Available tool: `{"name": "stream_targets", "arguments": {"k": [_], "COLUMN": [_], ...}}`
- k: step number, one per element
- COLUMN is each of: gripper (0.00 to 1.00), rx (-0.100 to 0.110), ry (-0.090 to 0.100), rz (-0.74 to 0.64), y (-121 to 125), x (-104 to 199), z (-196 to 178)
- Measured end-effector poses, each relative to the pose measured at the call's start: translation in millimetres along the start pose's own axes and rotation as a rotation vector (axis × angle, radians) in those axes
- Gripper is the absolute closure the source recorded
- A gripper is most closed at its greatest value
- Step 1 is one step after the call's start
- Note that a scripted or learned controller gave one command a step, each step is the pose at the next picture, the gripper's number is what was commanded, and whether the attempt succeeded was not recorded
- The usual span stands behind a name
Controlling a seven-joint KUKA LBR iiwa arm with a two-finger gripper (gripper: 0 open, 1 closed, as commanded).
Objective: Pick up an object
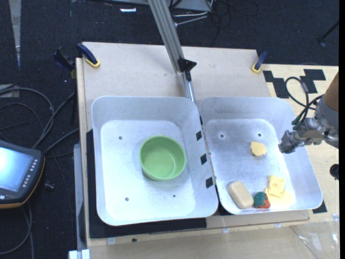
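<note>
Claw point(287, 143) over right bin's point(302, 169) right edge, near yellow chunk point(259, 149); open or closed, cannot tell. Green bowl point(163, 158) in left bin point(110, 161).

yellow lump point(259, 149) — right bin centre | cheese wedge point(277, 186), tan loaf point(240, 193) — front

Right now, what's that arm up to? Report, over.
Pincer over right bin's right edge, nothing seen in it. Yellow lump just left of it. No obstruction between.

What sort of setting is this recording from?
Most likely a robotics lab: a clamped bench with two white bins, loose cables on dark carpet, and a control pendant beside it.
</note>
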State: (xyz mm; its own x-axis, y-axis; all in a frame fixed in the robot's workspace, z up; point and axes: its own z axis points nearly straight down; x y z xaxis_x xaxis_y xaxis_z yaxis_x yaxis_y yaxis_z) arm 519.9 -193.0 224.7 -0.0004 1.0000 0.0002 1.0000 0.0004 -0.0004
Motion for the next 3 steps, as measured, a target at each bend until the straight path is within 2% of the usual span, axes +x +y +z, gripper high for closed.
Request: {"name": "stream_targets", "arguments": {"k": [1,2,3], "gripper": [0.00,0.00,0.00], "rx": [0.000,0.005,0.004], "ry": [0.000,0.001,0.001], "rz": [0.000,0.000,0.000], "y": [0.0,0.8,4.9], "x": [0.0,-4.0,-0.5], "z": [0.0,61.7,105.7]}}
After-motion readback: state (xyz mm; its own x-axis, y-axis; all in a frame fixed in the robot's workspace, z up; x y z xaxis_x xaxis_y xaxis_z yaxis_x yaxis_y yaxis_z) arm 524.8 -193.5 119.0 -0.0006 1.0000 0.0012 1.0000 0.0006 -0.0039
